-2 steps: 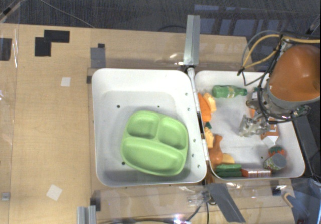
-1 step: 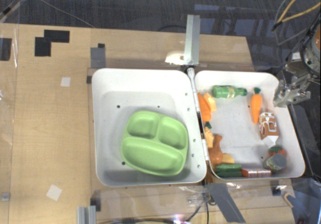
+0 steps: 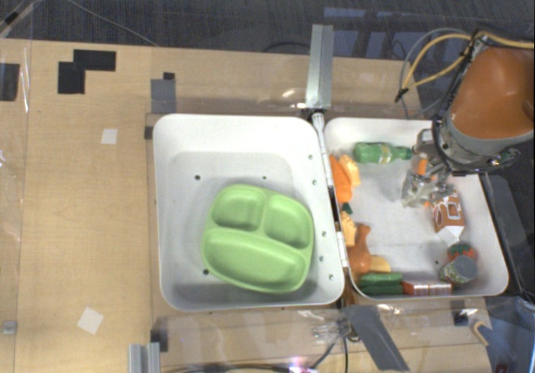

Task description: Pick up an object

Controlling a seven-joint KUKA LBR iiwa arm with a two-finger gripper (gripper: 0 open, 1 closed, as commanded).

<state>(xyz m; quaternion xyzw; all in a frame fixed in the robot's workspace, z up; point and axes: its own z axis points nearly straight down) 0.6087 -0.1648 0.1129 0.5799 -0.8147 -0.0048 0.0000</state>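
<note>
Matt green plastic tray point(image 3: 257, 237)

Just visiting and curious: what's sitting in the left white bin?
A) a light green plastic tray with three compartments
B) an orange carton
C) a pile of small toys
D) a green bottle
A: the light green plastic tray with three compartments lies in the left white bin.

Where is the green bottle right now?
The green bottle lies on its side near the far edge of the right bin, just left of the gripper and beside the orange items along the divider.
</note>
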